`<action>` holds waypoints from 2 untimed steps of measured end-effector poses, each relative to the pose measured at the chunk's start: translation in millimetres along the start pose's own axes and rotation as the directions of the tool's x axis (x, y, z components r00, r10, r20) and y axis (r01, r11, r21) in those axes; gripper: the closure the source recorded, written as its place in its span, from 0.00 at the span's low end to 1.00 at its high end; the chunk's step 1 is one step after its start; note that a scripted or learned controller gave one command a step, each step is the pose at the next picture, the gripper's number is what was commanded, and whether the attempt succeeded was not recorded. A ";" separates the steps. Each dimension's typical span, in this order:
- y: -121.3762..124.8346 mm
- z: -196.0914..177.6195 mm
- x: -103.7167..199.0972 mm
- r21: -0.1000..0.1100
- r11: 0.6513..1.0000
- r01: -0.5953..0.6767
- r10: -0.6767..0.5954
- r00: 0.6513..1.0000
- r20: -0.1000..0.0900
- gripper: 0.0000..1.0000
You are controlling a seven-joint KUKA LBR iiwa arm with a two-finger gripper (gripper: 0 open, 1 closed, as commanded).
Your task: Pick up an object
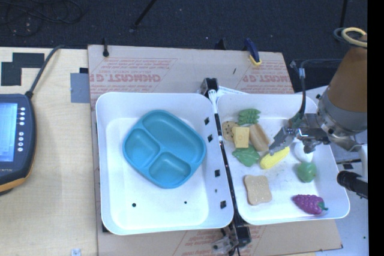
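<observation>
- Yellow toy corn [274,158] lies in the right bin [339,210], beside a green leaf toy [246,156].
- It looks light, stiff and smooth, likely slippery; gripping across its middle seems best.
- The gripper [281,142] hangs just above it; whether its fingers are apart cannot be told.

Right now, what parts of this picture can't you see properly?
- Gripper, camera view: its fingers are small and dark against the yellow corn, so open or shut is unclear.
- Arm: cut off by the right edge.
- White object beside the gripper: partly hidden behind it, too small to name.
- Handheld screen: cut off by the left edge.
</observation>
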State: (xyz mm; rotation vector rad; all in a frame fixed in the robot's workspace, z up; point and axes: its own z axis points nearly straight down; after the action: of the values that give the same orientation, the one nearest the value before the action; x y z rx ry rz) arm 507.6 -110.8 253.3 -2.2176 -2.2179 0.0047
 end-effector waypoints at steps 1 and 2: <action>25.4 171.1 -32.6 0.003 1.000 -0.001 0.001 1.000 -0.004 0.00; 87.6 165.8 28.1 -0.005 1.000 0.005 -0.005 1.000 0.001 0.00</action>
State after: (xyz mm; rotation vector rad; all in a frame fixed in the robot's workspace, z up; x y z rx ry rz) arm 594.2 -82.4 87.1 -2.2154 -2.2265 -0.0004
